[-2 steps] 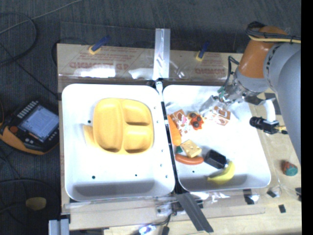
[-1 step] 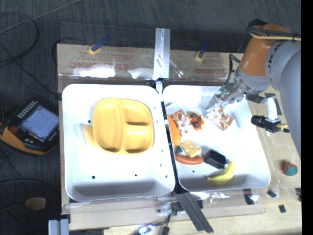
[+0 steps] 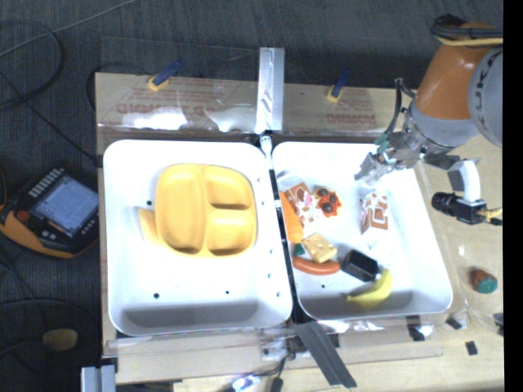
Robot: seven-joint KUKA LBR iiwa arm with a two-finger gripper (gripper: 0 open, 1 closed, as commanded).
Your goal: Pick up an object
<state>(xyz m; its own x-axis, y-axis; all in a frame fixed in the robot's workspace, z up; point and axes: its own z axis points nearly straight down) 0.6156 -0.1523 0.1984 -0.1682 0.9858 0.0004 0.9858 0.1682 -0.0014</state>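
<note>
My gripper hangs over the upper right part of the right bin, just above a small red and white packet. Nothing shows between its fingers. Lower in that bin lie a printed red and white packet, a dark red berry cluster, an orange strip by the left wall, a tan cheese-like block on a red ring, a black block and a yellow banana.
The left bin holds a yellow divided tray. A metal divider stands between the bins at the back. A handheld pendant lies left of the bench, and a small red and green thing right of it.
</note>
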